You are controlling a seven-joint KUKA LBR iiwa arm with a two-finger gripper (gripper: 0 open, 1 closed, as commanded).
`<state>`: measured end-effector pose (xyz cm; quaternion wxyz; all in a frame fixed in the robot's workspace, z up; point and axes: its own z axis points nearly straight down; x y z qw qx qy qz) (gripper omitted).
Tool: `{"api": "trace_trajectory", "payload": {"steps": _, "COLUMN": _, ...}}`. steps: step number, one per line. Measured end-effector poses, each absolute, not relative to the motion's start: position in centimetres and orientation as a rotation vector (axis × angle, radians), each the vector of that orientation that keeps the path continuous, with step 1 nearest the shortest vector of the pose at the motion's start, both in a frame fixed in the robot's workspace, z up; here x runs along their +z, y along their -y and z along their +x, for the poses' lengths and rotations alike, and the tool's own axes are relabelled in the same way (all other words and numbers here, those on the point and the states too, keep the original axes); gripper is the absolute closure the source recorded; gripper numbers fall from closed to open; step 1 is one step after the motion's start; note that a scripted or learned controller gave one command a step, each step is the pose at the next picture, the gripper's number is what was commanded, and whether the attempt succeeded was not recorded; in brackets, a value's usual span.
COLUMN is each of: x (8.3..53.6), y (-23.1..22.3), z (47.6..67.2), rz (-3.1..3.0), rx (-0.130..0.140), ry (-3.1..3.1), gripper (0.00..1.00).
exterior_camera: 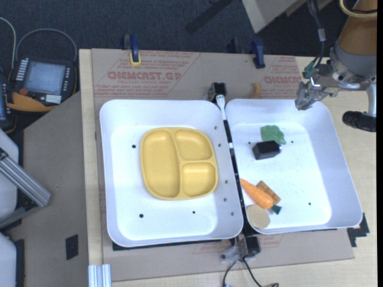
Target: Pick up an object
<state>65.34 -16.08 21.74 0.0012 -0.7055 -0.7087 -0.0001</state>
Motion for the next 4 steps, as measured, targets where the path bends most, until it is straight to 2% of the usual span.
{"api": "trace_trajectory", "payload": {"steps": 2, "x": 21.5, "y": 4.6, "z": 65.2, "rz": -2.215, "rx": 0.000, "ry": 2.225, "gripper": 1.00}}
{"api": "trace_trajectory", "payload": {"steps": 3, "x": 22.3, "y": -0.6, "z": 63.6, "rz": -2.214, "rx": 0.000, "ry": 2.225, "gripper": 1.00}}
{"api": "trace_trajectory", "payload": {"steps": 4, "x": 22.5, "y": -5.0, "z": 63.7, "rz": -2.216, "rx": -0.002, "ry": 2.227, "gripper": 1.00}}
